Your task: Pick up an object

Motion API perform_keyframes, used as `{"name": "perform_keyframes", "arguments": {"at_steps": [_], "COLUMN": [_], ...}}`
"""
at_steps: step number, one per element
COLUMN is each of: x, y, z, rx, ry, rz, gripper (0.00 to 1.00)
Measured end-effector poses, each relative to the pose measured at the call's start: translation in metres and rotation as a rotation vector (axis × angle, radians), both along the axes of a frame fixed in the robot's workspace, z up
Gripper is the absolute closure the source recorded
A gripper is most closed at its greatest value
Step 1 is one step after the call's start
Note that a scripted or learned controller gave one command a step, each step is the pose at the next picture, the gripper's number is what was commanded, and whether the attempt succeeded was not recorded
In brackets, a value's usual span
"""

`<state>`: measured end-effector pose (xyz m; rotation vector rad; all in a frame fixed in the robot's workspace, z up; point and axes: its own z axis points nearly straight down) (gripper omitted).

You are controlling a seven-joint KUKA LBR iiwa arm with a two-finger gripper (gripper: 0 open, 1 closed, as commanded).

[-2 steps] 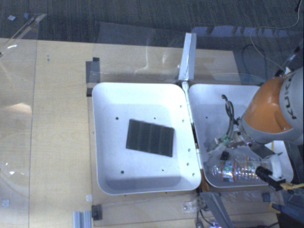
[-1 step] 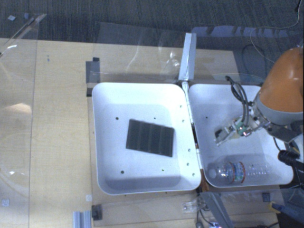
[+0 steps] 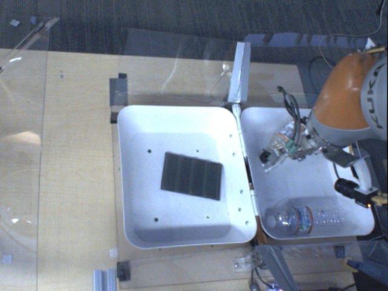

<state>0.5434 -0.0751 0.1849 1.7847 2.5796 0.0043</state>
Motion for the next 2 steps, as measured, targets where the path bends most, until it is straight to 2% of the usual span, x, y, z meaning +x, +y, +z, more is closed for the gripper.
{"name": "perform_keyframes", "arguments": {"at_steps": [1, 2], "x": [0.045, 0.102], "y": [-0.061, -0.067], "z": [-0.087, -0.104], "rx": [-0.001, 0.022], "ry": [0.001, 0.118], "rz": [0.095, -0.074], "gripper": [0.0, 0.0]}}
